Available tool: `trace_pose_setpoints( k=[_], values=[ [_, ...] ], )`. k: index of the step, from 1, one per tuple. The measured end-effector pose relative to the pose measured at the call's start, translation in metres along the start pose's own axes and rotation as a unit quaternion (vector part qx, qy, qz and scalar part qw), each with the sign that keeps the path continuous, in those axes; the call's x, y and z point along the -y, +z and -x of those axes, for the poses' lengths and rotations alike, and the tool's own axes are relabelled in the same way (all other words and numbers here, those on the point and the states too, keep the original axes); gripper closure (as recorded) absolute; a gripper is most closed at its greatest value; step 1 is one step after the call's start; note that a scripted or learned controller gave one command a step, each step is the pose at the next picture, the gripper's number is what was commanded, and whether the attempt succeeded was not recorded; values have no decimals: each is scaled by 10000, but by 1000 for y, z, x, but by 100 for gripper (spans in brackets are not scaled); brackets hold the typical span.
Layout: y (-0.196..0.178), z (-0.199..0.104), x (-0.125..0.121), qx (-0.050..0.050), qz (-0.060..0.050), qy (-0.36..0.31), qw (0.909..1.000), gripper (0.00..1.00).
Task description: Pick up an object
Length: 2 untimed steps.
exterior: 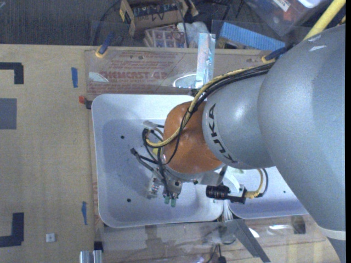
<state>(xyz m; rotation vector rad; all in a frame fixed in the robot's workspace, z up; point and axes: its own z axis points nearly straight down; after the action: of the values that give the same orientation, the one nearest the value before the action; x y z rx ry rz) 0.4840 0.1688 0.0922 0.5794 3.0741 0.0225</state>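
Reaching into the left bin (109,147), gripper (170,200) at its 5 o'clock; grip state indeterminate; next: locate an object, descend.

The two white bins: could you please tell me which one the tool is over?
The left bin, the one bordering the bare wooden bench top. The tool hangs above its floor near the lower edge, while the right bin lies mostly under the grey arm.

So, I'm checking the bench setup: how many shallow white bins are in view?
2. One shallow white bin lies on the left under the gripper; the other sits right, mostly covered by the grey arm.
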Motion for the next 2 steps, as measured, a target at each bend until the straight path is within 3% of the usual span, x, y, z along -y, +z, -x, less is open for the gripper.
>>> trace_pose_setpoints(
  k=[1, 2],
  values=[
    [0, -11, -37, 41, -22, -1531, 9882, 100],
    [-112, 19, -67, -46, -62, -1349, 9908, 100]
  ],
)
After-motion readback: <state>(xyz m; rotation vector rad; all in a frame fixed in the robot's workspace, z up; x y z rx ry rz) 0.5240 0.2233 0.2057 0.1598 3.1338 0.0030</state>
